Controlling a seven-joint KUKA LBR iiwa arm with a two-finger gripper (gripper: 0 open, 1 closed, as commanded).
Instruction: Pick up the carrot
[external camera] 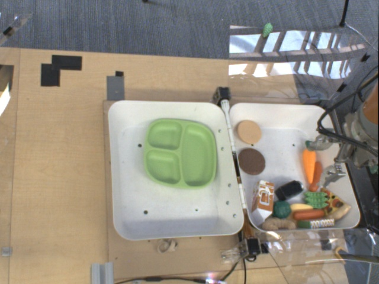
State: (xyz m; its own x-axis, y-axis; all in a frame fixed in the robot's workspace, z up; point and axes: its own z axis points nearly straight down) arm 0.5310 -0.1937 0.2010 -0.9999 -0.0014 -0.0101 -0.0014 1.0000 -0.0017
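Near edge of the right bin (296, 138), 5–6 o'clock: a heap of toy food, overlapping and hard to separate. Readable bits: a glossy black lump (288, 189), a printed orange-white carton (264, 196), a red sausage shape (308, 214), something dark green and knobbly (282, 208), a pizza-like wedge (335, 205).

Carrot (310, 167) at the bin's 3 o'clock: smooth orange taper, green stub at the far end, lying flat, lengthwise near-to-far.

Gripper (333, 158) just right of the carrot, metal fingers (318, 142) spread apart, nothing between them. Arm body cut off at the frame's right, partly hidden by cables.

Further back: dark brown disc (251, 161), then tan disc (249, 131), both flat and matte.

Left bin (127, 176): matte green three-compartment plate (180, 152), rounded corners, centred.
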